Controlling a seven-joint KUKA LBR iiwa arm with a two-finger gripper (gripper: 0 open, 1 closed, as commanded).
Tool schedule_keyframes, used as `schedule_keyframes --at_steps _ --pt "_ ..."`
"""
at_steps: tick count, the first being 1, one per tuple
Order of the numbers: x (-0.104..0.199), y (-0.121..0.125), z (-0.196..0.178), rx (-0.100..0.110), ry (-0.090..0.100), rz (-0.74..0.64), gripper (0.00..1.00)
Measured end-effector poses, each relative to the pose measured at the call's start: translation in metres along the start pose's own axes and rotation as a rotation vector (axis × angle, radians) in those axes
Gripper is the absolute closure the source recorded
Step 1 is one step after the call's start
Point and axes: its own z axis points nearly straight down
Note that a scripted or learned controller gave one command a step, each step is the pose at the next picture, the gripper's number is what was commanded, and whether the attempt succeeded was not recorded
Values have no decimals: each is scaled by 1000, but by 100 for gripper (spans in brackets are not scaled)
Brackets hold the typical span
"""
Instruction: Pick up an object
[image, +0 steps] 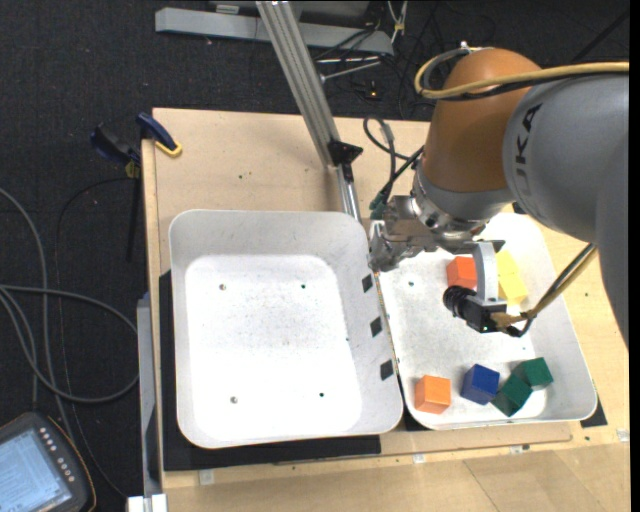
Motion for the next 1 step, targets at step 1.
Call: schedule_keyframes --at_steps 1 --pt "56 -30 1 2 0 0 100"
